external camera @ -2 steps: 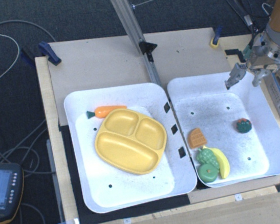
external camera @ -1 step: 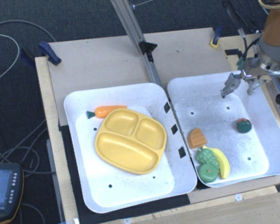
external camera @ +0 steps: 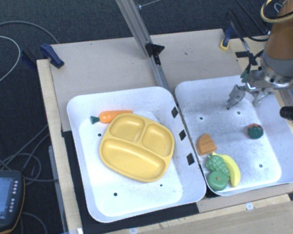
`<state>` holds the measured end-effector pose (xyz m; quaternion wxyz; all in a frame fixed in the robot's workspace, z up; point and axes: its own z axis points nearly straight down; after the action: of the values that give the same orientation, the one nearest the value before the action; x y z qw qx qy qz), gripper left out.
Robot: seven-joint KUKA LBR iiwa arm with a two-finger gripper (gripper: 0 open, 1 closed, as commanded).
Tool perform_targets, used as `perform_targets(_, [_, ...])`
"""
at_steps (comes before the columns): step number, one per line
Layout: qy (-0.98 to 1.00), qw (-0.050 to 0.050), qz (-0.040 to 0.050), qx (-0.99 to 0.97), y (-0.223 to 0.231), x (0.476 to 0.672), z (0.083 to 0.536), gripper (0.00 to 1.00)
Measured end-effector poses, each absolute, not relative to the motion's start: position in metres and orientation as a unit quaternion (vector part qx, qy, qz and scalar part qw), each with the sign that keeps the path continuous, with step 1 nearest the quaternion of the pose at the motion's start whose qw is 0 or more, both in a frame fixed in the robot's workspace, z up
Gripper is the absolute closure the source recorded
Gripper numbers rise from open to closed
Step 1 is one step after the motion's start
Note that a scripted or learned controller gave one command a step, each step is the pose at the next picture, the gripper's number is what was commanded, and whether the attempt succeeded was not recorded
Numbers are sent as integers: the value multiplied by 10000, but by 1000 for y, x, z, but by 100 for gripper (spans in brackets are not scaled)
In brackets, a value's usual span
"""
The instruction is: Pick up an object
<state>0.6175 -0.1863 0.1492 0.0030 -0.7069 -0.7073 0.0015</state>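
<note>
From where I stand, no writing, brand or number can be read anywhere on the bench. The handheld control pendant [external camera: 1, 200] at the left edge has a lit screen, perhaps carrying lines of text, but it is too small and blurred to make out.
</note>
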Motion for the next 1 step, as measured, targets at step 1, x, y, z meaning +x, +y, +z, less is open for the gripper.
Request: perform_targets(1, [-7076,-2,-8,-7066,-186,619,164,100])
